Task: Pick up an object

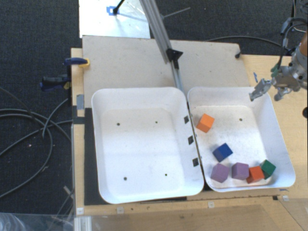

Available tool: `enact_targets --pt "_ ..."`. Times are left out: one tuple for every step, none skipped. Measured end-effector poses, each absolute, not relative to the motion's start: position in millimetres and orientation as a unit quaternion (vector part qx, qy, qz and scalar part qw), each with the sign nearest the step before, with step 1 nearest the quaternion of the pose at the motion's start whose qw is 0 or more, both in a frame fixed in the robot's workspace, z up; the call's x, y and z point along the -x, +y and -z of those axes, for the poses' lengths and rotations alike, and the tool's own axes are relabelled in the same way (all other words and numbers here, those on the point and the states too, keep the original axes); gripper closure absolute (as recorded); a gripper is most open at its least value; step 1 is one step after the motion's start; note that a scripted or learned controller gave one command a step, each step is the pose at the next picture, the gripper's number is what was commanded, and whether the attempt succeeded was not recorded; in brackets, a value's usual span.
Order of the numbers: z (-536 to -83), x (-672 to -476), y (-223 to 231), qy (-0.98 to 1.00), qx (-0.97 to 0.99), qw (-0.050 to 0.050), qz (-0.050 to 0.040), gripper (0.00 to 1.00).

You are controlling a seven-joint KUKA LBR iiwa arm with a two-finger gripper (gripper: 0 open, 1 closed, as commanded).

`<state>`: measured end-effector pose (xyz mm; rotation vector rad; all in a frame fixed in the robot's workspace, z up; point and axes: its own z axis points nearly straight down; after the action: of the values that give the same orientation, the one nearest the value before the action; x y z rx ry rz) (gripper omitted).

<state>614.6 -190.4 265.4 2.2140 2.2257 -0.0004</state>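
1. Overhead, the gripper (269, 89) hangs over the far right rim of the right bin (276, 129), its two fingers spread apart with nothing between them.
2. No block has been lifted yet; all six lie on the floor of the right bin.
3. Nearest the gripper is the orange block (205, 122), lying toward the near left of it, close to the bin's left wall and apart from the others.
4. Farther toward the near edge sits the blue block (222, 152), also standing alone.
5. Along the near wall four blocks crowd together: two purple blocks (220, 172) (240, 170), a red block (255, 174) and a green block (268, 168), the last three touching.
6. Judged from this layout, the orange or blue block offers room for the fingers on both sides; the crowded row and the near wall would likely hinder a clean closing.
7. The left bin (103, 129) lies well apart from the gripper.
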Motion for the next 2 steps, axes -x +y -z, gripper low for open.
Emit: enact_targets --pt "-112 -581.7 -114 0.71 -0.704 -0.003 0.001 0.0" --pt "-89 -566.2 -144 0.707 -0.707 0.0 0.0009 0.0"
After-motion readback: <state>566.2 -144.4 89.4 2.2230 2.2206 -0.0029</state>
